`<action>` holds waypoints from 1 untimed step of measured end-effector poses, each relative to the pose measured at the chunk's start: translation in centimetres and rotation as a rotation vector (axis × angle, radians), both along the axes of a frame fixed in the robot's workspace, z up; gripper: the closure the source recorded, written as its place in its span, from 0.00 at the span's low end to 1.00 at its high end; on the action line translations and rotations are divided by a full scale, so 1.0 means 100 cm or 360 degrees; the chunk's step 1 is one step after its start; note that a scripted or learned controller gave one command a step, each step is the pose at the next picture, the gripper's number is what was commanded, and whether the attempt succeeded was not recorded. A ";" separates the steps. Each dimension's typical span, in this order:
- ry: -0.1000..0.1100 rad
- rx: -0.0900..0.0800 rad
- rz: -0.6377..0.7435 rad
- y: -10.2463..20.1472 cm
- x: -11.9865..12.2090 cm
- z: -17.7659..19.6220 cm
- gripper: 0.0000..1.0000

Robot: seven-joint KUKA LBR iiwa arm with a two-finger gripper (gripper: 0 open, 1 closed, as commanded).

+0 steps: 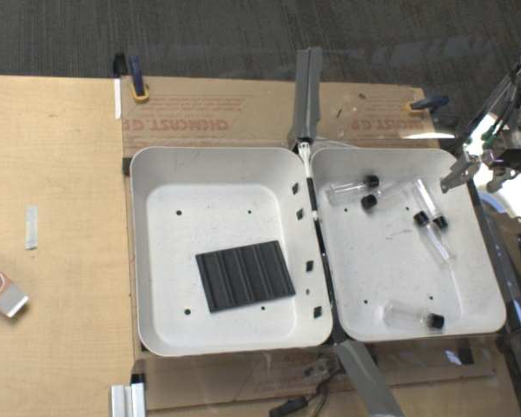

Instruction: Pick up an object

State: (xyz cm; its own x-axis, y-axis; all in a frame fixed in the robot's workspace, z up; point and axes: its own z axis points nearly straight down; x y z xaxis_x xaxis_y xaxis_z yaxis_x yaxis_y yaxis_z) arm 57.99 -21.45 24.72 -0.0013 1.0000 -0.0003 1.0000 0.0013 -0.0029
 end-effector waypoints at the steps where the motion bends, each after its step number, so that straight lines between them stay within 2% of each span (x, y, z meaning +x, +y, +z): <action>1: -0.0002 0.0011 -0.0083 0.045 0.032 -0.155 0.00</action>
State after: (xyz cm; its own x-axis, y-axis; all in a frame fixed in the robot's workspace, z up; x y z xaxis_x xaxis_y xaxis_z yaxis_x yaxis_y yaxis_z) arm 61.15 -16.98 9.20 0.0506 0.9987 0.0069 0.9987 -0.0506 -0.0020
